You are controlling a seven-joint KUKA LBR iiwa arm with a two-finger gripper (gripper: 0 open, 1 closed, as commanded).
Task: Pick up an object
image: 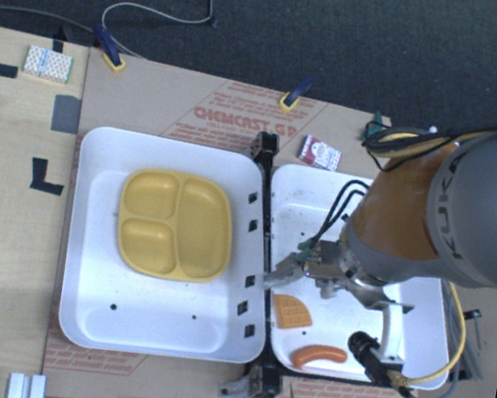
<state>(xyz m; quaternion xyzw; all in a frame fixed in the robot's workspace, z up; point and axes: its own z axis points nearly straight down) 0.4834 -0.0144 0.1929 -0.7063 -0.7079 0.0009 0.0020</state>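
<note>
My gripper [302, 281] hangs over the left part of the right bin [421, 353], near the divider between the bins. Its fingers look spread and open, with nothing between them. Just below it on the bin floor lies an orange ridged wedge-shaped piece [291, 312], apart from the fingers. Lower down, near the bin's front wall, lies an orange-red sausage [319, 356]. The grey arm with its orange band [403, 216] covers much of the right bin's middle and right side.
In the left bin [77, 306] rests a yellow plate [175, 225] with three compartments. A small red-and-white packet [319, 152] lies on the cardboard behind the right bin. Black clips line the divider [261, 234].
</note>
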